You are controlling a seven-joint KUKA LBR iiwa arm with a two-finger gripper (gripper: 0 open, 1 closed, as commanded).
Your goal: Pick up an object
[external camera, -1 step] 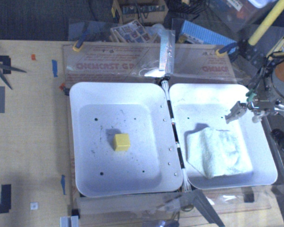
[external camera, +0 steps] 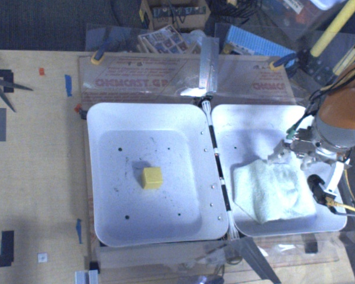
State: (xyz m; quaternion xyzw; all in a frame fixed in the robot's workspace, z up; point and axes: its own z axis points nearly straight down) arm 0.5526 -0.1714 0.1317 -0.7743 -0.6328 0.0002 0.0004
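A small yellow block [external camera: 152, 177] rests on the floor of the left bin [external camera: 106, 123], near its middle. A white crumpled cloth [external camera: 266, 191] lies in the right bin [external camera: 248, 120], toward the front. The arm comes in from the right, and its gripper [external camera: 291, 154] hangs low over the cloth's far right part, close to or touching it. The wrist body hides the fingers.
Both bins stand side by side on a wooden bench, with a clear plastic sheet behind them. A black cable with a yellow end [external camera: 328, 200] loops off the wrist over the right bin's front right corner. Clutter lies beyond the bench's back edge.
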